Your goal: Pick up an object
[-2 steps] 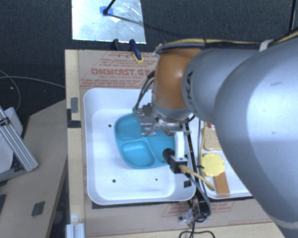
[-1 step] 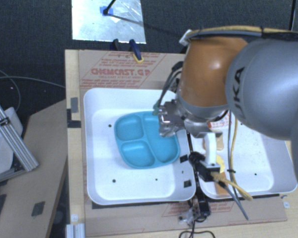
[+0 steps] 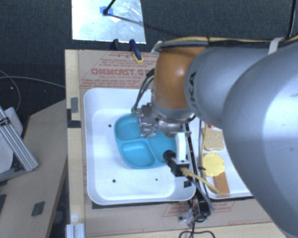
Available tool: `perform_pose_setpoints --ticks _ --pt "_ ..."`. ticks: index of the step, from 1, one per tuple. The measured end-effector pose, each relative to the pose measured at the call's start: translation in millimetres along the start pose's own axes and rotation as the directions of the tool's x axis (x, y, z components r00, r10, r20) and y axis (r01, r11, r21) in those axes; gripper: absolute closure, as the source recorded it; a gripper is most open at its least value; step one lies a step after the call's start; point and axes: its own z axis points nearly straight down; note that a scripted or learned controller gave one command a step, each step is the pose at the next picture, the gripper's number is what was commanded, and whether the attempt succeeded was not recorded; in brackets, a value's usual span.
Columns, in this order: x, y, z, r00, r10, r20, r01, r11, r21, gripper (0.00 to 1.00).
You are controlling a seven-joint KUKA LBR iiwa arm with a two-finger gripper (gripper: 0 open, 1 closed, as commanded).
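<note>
Blue tray (image 3: pixel 136 150), in left bin (image 3: pixel 102 182), under gripper (image 3: pixel 150 128); finger state cannot be told; sound grasp calls for straddling a tray wall, closing firmly, then lifting straight.

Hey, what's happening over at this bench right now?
A grey robot arm with an orange band reaches in from the right and hangs low over the left white bin. Its gripper sits right above a blue divided tray lying in that bin; whether it has any hold on the tray can't be told. In the right bin lie a yellow round piece and a tan, cracker-like piece.
</note>
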Motion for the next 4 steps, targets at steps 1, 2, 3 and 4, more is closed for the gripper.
perform_pose_setpoints --ticks 1,2,3,4 --pt "60.0 -21.8 -106.8 1.000 -0.006 -0.008 0.006 1.000 -0.014 1.00" --pt "52.8 24.0 -2.3 1.000 0.006 0.002 -0.006 1.000 0.002 1.00" --pt "12.6 -48.1 -66.2 1.000 0.007 -0.002 -0.007 1.000 -0.003 1.00" --pt "22.3 -63.6 -57.4 1.000 0.001 -0.001 -0.001 1.000 -0.002 1.00"
